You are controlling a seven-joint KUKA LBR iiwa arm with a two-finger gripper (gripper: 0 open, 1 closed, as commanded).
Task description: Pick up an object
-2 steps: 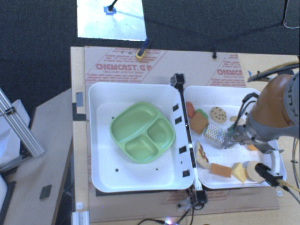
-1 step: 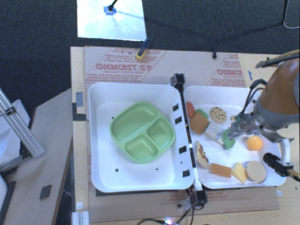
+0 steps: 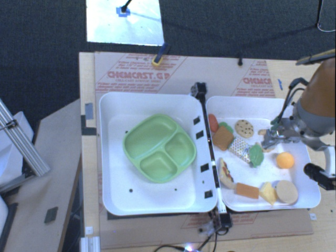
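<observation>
Camera view, one entry, as we read it.

Left bin (image 3: 110, 156): holds a green divided plate (image 3: 159, 147), lying flat.

Right bin (image 3: 310, 190): holds the toy foods. We count a red piece (image 3: 212, 123) by the divider, a brown slab (image 3: 223, 138), a cookie (image 3: 244, 128), a green leafy piece (image 3: 256, 155) against a speckled wedge (image 3: 240, 148), an orange ball (image 3: 285, 160), a hot-dog-like piece (image 3: 226, 173), an orange block (image 3: 247, 190), a yellow wedge (image 3: 269, 192) and a tan disc (image 3: 286, 191).

Gripper (image 3: 272, 139): low over the right bin's upper middle, on the arm entering from the right. We cannot tell how its tips are set; the metal there is too small and blurred, and we see nothing between them.

Relation for the coming move: we judge the green leafy piece the nearest candidate, lying just below and slightly left of the gripper. The orange ball sits near, below and to the right. The cookie is to the left, a little higher. The leafy piece's long axis runs roughly up-down in the view.
</observation>
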